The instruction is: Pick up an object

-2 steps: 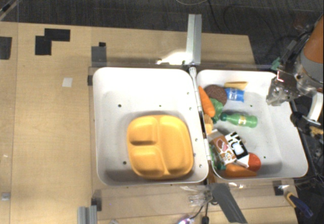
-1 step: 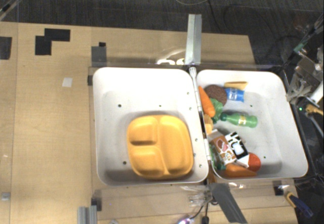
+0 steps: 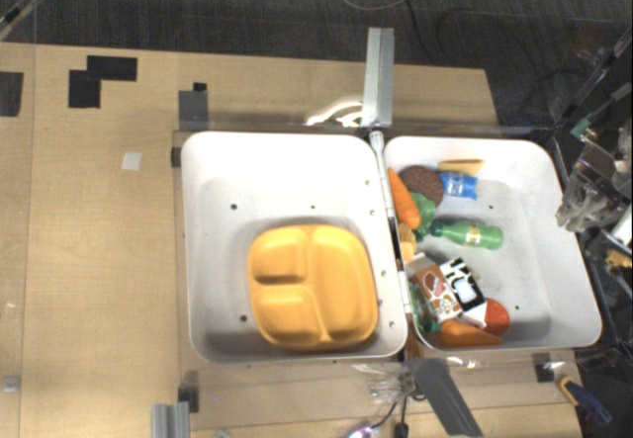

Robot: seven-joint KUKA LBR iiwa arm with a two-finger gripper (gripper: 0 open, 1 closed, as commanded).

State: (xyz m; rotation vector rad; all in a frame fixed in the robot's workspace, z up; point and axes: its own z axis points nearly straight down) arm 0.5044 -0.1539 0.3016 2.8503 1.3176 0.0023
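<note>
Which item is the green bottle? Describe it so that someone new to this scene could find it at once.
Look in the right bin, the one crowded with small items. Near its middle, just right of the carrot, the green bottle lies on its side. It is the only green, bottle-shaped thing, with a white and yellow label.

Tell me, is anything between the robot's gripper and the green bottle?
Nothing visible. The gripper sits at the right bin's right edge, and bare bin floor lies between it and the green bottle. The other toys crowd the bottle's far side, by the divider.
</note>
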